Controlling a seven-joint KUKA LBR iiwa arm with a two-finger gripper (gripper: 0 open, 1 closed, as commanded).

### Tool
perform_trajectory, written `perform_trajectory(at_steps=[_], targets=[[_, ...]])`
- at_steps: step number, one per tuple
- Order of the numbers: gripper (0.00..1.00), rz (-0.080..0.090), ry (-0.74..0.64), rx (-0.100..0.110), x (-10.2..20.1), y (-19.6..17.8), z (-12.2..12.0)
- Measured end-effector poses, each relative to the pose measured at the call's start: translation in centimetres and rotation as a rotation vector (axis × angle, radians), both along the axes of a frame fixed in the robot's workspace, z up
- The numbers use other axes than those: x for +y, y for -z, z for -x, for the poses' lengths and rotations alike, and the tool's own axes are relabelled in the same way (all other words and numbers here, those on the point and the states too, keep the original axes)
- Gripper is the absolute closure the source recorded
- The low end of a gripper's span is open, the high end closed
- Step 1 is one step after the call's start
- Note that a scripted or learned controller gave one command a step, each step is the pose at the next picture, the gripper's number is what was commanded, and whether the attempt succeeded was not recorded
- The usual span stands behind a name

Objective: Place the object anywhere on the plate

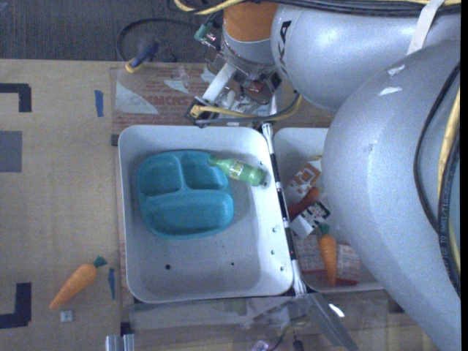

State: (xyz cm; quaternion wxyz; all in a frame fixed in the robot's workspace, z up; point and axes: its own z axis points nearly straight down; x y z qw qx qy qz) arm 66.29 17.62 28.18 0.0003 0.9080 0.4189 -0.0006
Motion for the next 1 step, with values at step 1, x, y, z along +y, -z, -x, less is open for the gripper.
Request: perform_trajectory(at_steps=[1], targets=[[1.00, -0.001, -0.053, 0.003, -0.28, 8.42, 1.04]])
